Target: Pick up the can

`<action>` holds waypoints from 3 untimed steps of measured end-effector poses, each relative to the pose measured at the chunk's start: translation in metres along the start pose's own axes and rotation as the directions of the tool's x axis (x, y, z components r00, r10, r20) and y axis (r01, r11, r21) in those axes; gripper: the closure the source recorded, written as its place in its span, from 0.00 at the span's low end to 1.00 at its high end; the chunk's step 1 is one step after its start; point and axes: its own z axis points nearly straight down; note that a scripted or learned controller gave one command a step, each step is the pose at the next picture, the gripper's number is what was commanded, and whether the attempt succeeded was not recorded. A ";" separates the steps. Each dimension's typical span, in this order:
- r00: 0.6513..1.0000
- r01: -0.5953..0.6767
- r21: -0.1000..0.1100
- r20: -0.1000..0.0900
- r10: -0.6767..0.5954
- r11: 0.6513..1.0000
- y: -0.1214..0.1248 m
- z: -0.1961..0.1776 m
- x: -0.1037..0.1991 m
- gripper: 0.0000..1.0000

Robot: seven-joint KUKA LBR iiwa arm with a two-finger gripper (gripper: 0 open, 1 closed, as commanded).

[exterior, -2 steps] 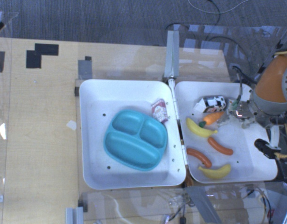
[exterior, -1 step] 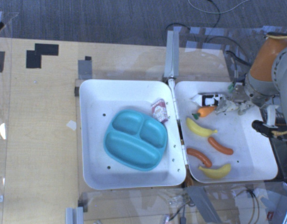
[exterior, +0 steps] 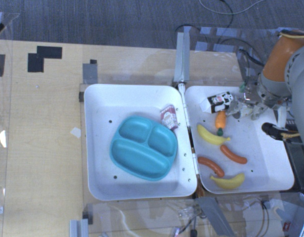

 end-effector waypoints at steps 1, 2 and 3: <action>1.000 0.000 0.000 0.000 0.000 1.000 0.000 0.000 0.000 0.00; 0.996 0.086 -0.044 0.005 -0.086 0.995 -0.024 -0.008 0.028 0.00; 0.998 0.060 -0.047 0.005 -0.060 0.997 0.009 -0.002 0.005 0.00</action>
